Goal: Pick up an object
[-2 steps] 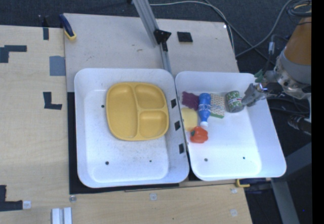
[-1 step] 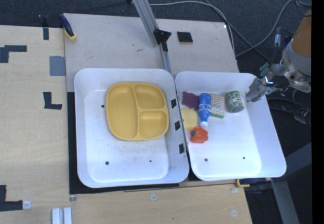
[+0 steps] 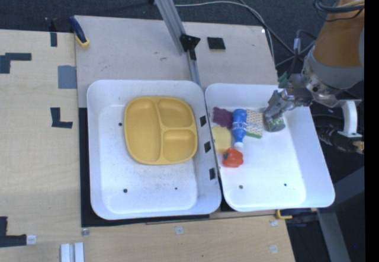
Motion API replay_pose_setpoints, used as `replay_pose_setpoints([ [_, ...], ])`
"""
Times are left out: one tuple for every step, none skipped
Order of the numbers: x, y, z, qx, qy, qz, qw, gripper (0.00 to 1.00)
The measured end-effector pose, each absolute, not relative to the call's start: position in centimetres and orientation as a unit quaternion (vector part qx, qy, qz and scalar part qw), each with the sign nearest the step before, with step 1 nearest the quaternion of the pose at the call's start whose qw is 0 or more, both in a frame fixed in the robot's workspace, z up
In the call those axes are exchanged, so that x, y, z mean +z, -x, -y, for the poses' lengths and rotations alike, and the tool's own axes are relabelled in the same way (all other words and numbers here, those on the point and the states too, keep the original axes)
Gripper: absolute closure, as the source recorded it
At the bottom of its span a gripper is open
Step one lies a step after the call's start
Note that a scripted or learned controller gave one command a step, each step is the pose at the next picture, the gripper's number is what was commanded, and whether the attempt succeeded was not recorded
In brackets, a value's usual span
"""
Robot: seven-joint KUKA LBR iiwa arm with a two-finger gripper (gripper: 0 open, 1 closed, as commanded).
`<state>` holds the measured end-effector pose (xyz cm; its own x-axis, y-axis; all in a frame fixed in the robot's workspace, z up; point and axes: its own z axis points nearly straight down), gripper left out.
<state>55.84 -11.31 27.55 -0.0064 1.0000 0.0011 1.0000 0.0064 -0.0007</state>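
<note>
Two fingers (image 3: 274, 120) over the right bin (image 3: 296, 160), spread unclear, just beside the patterned cloth (image 3: 254, 118).

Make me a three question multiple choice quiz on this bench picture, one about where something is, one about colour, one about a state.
1. Where does the yellow divided plate lie?
A. in the left bin
B. in the right bin
C. on the bench outside the bins

2. What colour is the bottle in the right bin?
A. green
B. blue
C. black

3. How does the blue bottle rest?
A. standing upright
B. lying on its side
C. hanging from the gripper

Answers:
1 A, the plate sits inside the left bin.
2 B, its body is blue with a white label.
3 B, it lies flat on the bin floor, while the gripper is to its right, apart from it.
</note>
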Motion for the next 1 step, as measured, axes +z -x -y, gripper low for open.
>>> replay_pose_setpoints([
  [26.06, -57.68, 5.72, 0.0005, 0.705, 0.709, 0.001, 1.00],
])
